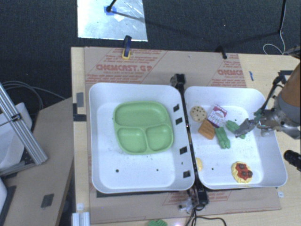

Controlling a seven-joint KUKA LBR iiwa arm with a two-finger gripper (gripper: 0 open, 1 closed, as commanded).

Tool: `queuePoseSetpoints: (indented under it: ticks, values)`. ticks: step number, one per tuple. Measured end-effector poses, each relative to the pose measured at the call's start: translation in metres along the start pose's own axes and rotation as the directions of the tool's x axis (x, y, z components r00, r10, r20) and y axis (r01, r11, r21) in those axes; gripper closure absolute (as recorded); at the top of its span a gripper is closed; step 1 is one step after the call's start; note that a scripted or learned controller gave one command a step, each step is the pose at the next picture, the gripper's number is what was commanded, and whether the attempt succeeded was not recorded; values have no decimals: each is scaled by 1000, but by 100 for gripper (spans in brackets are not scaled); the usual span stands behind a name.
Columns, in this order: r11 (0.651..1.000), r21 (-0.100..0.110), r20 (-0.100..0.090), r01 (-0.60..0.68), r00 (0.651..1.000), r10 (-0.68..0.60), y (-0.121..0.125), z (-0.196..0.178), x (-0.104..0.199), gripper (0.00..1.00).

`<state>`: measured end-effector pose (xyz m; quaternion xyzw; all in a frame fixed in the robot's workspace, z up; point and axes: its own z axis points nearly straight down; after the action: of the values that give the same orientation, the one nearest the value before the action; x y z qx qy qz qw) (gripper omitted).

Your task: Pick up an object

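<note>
The right bin (pixel 270 166) holds several small items. A round cookie (pixel 198 112) lies at its upper left, with a purple and white packet (pixel 217 115) and an orange wedge (pixel 206 129) beside it. A green toy piece (pixel 222 138) lies in the middle, and another green piece (pixel 232 125) sits just right of it. A small pizza toy (pixel 241 171) rests near the front. My gripper (pixel 244 128) hangs over the right part of this bin, its tip right beside the green piece on the right.
The left bin (pixel 101 173) holds a green divided tray (pixel 142 127). A small yellowish item (pixel 199 164) lies at the right bin's left wall. The arm (pixel 287 112) enters over the right rim. Brown board surrounds both bins.
</note>
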<state>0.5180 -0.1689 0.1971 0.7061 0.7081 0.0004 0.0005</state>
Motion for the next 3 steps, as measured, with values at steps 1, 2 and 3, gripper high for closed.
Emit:
queuePoseSetpoints:
  ticks: [1,2,3]
  values:
    - [1000,4,-3,5,1000,-5,27,104,42,0]
    - [1000,-2,0,0,1000,0,27,89,39,100]
    - [1000,-1,0,0,1000,0,27,89,39,0]
